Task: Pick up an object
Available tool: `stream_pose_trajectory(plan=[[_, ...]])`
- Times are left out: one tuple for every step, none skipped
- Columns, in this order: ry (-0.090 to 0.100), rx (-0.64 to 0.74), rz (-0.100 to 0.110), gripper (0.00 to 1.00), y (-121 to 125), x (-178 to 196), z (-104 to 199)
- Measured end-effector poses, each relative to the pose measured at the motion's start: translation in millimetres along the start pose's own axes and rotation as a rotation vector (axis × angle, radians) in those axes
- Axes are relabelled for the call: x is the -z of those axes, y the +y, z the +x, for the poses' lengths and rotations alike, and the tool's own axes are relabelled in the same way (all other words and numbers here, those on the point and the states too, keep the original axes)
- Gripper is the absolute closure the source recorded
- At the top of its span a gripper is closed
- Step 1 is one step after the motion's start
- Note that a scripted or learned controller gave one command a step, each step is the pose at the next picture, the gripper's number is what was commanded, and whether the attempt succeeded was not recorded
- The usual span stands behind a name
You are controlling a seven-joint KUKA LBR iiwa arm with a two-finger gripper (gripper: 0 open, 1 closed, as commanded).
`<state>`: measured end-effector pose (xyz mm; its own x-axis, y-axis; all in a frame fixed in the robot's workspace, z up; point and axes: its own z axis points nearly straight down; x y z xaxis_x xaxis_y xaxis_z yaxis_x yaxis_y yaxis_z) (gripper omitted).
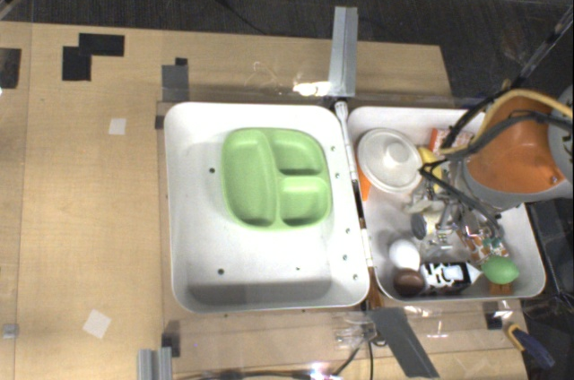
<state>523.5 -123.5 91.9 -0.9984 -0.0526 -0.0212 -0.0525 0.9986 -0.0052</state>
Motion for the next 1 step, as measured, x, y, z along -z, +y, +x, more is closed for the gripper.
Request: stream_pose_trajectory(plan=[[0.004, -0.108, 0.000, 0.00, -12.2, -3.3, -71.2]])
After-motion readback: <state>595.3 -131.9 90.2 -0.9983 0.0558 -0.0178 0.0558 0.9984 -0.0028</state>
